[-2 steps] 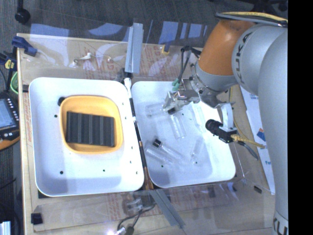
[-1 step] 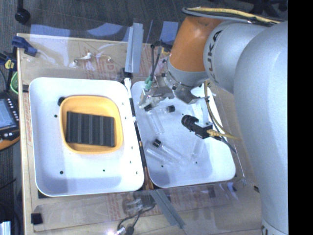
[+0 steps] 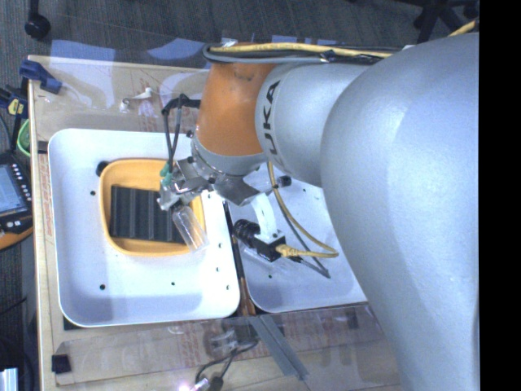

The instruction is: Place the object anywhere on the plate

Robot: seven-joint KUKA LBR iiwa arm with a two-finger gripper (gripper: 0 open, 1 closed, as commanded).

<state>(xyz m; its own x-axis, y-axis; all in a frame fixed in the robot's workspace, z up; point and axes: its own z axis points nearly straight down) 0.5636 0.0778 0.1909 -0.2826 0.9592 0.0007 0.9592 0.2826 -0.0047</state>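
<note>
Nearest, the table (image 3: 122, 357) shows a strip of pale wood in front of the two bins. The left bin (image 3: 122, 300) has a broad stretch of bare white floor on its near side and a narrower band along its left wall. The right bin (image 3: 301, 296) sits just beside it, their inner walls almost meeting, and the arm covers most of it.

The yellow plate (image 3: 106, 210) lies in the far half of the left bin. It is a rounded square with a raised rim, and its right rim is near the bin's inner wall. The black ribbed object (image 3: 138, 214) rests flat on the plate. It is a dark slab with parallel ridges that fills much of the plate's well.

The gripper (image 3: 189, 218) is low over the plate's right rim, at the object's right end. Whether it is open or closed cannot be told, and nothing can be seen held in it.

Above it the orange band (image 3: 232, 112) meets the grey arm (image 3: 391, 177), which fills the right side. Black letters run along the grey shell beside the band — part of the KUKA name, curving out of sight.

Off the table's left edge sits a handheld screen (image 3: 10, 194), its text too small to read. Farther back, blue tape (image 3: 81, 51) marks the table's far edge, then dark floor with a chair caster (image 3: 37, 28).
</note>
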